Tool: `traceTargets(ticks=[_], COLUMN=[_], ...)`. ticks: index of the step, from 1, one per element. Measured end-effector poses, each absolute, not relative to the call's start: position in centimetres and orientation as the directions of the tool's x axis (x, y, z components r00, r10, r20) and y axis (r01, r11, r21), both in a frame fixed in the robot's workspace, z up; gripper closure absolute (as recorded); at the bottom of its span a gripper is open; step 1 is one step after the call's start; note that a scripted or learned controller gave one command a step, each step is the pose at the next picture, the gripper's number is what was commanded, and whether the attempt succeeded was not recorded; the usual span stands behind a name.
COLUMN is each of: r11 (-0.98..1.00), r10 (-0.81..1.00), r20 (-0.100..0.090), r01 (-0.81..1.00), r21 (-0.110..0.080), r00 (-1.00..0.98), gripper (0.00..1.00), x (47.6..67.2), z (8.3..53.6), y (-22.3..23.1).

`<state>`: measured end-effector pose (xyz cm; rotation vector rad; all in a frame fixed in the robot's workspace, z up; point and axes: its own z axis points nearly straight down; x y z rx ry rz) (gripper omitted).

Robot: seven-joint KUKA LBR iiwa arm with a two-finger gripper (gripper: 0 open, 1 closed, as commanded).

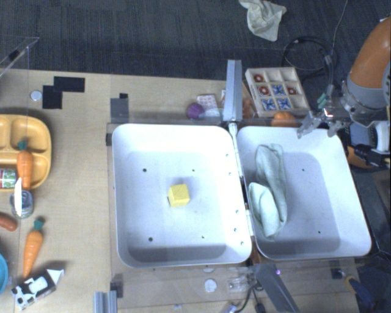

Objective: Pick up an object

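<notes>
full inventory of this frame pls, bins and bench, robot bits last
White bins: 2, white, side by side on the bench.
Block: 1, yellow, middle of the left bin.
Cloth: 1, pale grey-white, bunched along the left side of the right bin.
Tic-tac-toe board: 1, cream with red and blue marks, behind the right bin.
Purple item: 1, purple, behind the left bin.
Divided tray: 1, yellow, bench's left edge.
Toy carrots: 2, orange, one on the tray, one on the bench below it.
Rag: 1, off-white, on the dark floor at top.
Arm: 1, grey with orange band, top right.
Gripper: 1, over the right bin's far right corner.
</notes>
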<state>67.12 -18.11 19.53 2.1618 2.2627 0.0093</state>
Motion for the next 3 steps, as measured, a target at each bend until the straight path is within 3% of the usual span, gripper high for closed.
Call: traceTargets(ticks=[1,2,3], r11=[0.374,0.386,0.411], r10=[0.927,0.922,0.912], r20=[-0.004,-0.007,-0.008], r01=[0.927,0.922,0.912], r21=[0.009,0.016,0.016], r00=[-0.374,-0.386,-0.411], gripper=[0.00,0.00,0.00], x=[66.3,62.2,63.0], z=[9.2,9.3,9.3], y=[-13.1,-9.1,-8.9])
